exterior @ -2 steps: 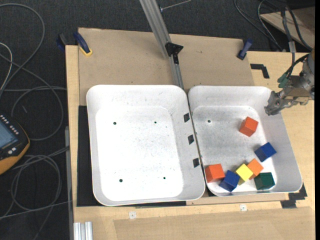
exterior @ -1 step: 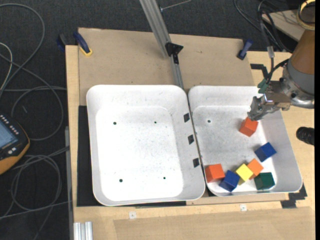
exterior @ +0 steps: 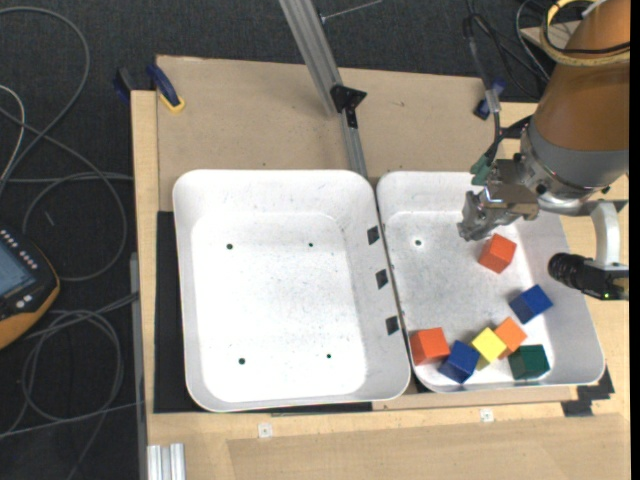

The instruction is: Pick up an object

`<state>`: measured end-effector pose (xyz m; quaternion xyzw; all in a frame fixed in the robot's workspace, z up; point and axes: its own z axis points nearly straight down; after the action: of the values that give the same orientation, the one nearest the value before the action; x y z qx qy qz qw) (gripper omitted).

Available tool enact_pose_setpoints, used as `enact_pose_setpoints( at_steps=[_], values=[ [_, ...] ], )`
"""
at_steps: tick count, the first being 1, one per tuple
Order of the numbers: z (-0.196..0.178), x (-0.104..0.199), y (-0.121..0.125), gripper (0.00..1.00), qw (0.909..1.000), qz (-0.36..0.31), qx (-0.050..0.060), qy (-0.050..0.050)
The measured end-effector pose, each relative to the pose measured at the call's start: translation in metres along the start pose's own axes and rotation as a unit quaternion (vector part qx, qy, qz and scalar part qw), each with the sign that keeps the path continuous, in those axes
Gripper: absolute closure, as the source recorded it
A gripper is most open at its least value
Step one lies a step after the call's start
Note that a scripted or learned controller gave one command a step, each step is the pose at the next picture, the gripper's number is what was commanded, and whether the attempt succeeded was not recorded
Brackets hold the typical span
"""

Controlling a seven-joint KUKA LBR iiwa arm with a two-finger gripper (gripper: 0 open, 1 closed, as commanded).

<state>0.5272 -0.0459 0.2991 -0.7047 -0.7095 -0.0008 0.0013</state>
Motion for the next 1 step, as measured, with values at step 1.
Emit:
enact_pose_setpoints(
  at_steps=[1],
  values=[
    [0.0172, 0.0474, -0.0102, 1.00, 1.0000, 0.001, 0.001, 0.000]
  ],
)
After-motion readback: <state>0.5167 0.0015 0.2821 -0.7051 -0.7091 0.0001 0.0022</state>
